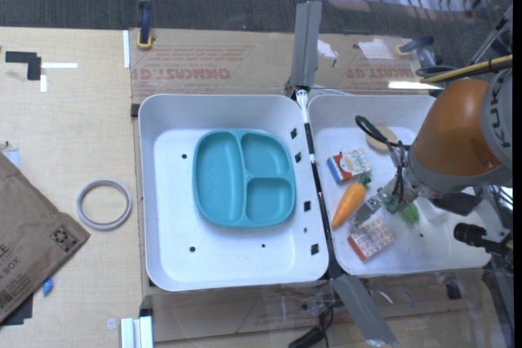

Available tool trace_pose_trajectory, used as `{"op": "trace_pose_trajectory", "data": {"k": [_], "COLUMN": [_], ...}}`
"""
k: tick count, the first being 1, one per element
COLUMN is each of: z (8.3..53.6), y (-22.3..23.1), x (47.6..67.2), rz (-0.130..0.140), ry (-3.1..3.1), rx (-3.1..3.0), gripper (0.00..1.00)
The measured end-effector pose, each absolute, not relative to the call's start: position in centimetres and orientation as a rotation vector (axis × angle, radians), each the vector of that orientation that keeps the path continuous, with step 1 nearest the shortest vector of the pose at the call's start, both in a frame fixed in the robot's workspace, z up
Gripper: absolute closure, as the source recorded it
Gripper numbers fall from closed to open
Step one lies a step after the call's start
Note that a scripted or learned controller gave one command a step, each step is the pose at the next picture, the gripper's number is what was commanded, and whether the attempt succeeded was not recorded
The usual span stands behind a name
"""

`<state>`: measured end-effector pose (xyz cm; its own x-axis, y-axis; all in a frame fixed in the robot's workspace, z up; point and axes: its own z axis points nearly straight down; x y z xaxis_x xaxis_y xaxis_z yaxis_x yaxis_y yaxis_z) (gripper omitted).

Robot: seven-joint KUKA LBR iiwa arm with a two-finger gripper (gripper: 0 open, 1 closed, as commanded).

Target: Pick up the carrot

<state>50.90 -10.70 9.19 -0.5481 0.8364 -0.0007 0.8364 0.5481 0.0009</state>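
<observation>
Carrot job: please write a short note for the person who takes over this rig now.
Tool: low in the right white bin, its tip beside the carrot; finger state unclear.
Small orange carrot: lies tilted on that bin's floor, near the divider, between two small printed packets.
Teal divided plastic plate: in the left white bin.
Done: approach.
Left: grasp the carrot and lift it.
</observation>
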Motion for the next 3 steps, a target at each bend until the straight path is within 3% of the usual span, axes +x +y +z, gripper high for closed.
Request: {"op": "trace_pose_trajectory", "data": {"k": [1,2,3], "z": [9.19,10.10,10.09], "y": [-10.74,-10.85,-10.85], "x": [56.91,56.94,56.94], "rz": [0.000,0.000,0.000], "ry": [2.671,2.666,2.666], "rx": [1.651,1.655,1.655], "gripper": [0.00,1.00,0.00]}}
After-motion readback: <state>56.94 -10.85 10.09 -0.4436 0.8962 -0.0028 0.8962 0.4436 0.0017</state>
